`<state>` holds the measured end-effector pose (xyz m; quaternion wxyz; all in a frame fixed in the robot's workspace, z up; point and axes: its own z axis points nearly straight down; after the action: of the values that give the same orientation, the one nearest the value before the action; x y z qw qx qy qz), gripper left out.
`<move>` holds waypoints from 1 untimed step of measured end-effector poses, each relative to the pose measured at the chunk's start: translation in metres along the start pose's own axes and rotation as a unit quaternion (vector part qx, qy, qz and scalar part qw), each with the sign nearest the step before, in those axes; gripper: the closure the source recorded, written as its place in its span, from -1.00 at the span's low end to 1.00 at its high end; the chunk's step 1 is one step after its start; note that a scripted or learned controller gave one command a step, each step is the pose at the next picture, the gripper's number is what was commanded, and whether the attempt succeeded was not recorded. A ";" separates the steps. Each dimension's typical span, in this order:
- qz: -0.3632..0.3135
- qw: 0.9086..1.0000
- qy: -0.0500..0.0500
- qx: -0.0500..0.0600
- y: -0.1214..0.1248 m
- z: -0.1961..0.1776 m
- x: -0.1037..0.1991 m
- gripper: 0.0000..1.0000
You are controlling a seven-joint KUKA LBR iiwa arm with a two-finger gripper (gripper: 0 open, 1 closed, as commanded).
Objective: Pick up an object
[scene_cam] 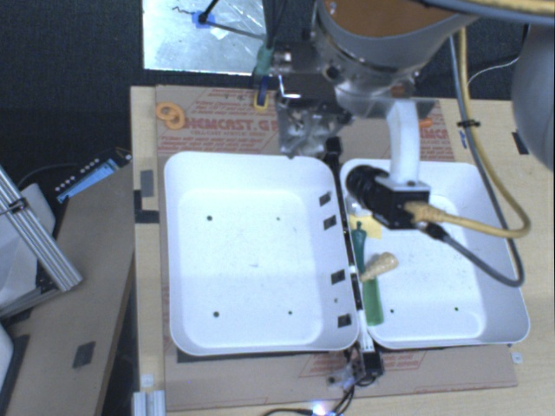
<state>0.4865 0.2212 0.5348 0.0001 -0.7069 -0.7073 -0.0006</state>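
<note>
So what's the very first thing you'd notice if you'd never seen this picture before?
Probably the big grey robot arm with its orange band, looming over the top of the bench and hanging above the far edge of the bins. Next come the two shallow white bins side by side: the left bin and the right bin, where a long green stick-shaped object and a small tan piece lie against its left wall.

Red print runs across the cardboard sheet (227, 120) under the bins — it seems to read "CHEMCAST", partly cut off; smaller lines below are too blurred.
</note>
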 end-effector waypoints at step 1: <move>0.004 1.000 -0.001 0.000 0.005 0.000 -0.091 1.00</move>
<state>0.4914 0.1302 0.5352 -0.0009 -0.7099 -0.7043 -0.0003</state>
